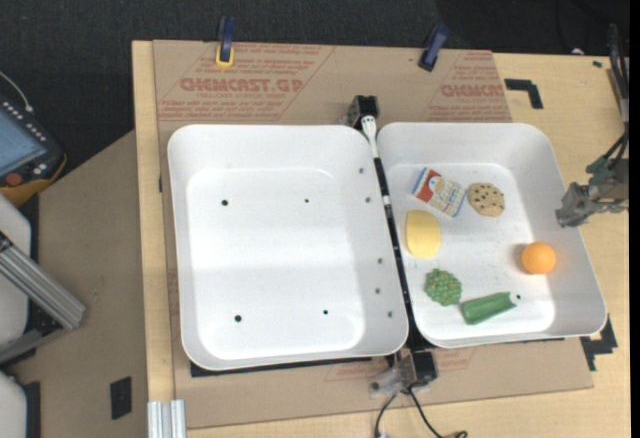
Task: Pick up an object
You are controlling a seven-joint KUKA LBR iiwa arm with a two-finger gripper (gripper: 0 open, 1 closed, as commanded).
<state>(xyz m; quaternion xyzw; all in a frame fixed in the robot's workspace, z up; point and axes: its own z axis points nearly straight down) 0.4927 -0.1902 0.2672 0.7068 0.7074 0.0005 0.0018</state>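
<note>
The right bin [530, 151] holds several small items. A white carton with a red and blue print [437, 191] lies near its back left, and a round cookie [486, 198] sits just right of it. Below them is a yellow lemon [423, 234], then a green broccoli floret [443, 286] and a green pepper [488, 307] near the front wall. An orange ball [539, 258] rests at the right side. My gripper [580, 203] hangs over the bin's right rim, above and right of the orange, with nothing seen in it.
The left bin [200, 226] lies beside the right one, the two joined by a black hinge strip [385, 216]. Both rest on a brown board [300, 76] held by two clamps [226, 44] at the back. A grey rail [35, 281] lies at far left.
</note>
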